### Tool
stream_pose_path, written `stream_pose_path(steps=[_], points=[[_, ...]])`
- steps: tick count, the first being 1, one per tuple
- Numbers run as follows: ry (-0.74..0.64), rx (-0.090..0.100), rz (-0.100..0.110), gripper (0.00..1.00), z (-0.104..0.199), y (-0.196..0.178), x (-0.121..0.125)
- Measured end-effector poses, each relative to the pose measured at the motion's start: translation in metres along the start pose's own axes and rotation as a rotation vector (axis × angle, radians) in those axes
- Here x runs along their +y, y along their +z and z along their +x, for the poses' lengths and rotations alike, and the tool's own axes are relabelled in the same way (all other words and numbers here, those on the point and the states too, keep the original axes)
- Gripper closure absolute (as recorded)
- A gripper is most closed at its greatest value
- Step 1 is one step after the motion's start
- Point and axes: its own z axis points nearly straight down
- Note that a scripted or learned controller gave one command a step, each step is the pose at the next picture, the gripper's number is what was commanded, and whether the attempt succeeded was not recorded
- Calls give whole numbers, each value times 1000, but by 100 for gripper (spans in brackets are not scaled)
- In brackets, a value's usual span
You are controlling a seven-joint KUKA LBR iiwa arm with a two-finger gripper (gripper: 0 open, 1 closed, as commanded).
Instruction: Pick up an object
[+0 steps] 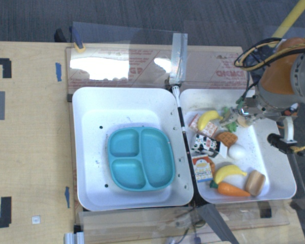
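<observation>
The right bin (277,187) holds a heap of toy food. At the back lies a yellow banana (209,118), with a green piece (226,113) beside it. A brown waffle-like piece (227,138) and a white egg (237,152) sit mid-bin. A black-and-white carton (206,145) and a small orange-labelled box (203,168) lie along the left wall. A second banana (229,172), a carrot (233,189) and a bread roll (255,182) lie at the front. My gripper (242,112) hangs over the bin's back right part, just right of the green piece.
The left bin (86,136) holds a blue divided plate (141,158). A clear panel with a metal post (178,60) stands behind the bins. The arm's orange band (279,72) and cables fill the right side above the bin.
</observation>
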Motion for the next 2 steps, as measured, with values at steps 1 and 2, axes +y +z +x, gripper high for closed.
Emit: stream_pose_path(steps=[1, 2], points=[[0, -2, -4, 100, 0, -11, 1], [212, 4, 11, 100, 60, -103, 33]])
